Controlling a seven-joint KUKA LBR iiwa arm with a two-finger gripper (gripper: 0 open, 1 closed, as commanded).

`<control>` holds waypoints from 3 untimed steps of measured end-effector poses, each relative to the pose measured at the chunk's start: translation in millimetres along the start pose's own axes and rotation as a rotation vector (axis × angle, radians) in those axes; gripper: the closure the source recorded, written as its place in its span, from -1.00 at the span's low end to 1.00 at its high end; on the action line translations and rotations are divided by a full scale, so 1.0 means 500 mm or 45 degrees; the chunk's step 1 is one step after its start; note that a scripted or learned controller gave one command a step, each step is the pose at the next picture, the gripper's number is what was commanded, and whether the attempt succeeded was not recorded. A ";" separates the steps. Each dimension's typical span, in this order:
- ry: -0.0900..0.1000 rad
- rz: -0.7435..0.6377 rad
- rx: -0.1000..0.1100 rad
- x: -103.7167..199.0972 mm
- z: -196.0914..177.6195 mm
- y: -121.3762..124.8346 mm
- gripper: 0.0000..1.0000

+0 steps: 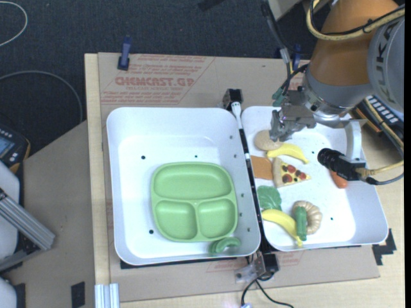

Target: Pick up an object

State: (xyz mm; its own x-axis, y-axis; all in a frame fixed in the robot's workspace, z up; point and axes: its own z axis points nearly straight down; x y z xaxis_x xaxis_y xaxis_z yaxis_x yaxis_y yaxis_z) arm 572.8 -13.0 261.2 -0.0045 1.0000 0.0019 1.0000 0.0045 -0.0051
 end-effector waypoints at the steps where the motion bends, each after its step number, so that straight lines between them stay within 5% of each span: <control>1: 0.000 0.000 0.003 0.099 0.066 -0.055 1.00; 2: 0.002 -0.009 0.000 0.306 0.022 -0.193 1.00; 3: 0.007 -0.001 -0.030 0.362 -0.448 -0.186 1.00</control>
State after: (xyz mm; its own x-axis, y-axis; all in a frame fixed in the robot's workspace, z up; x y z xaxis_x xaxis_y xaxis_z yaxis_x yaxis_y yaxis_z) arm 480.0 167.2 485.9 -0.0055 1.0000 0.0075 0.9998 0.0054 0.0185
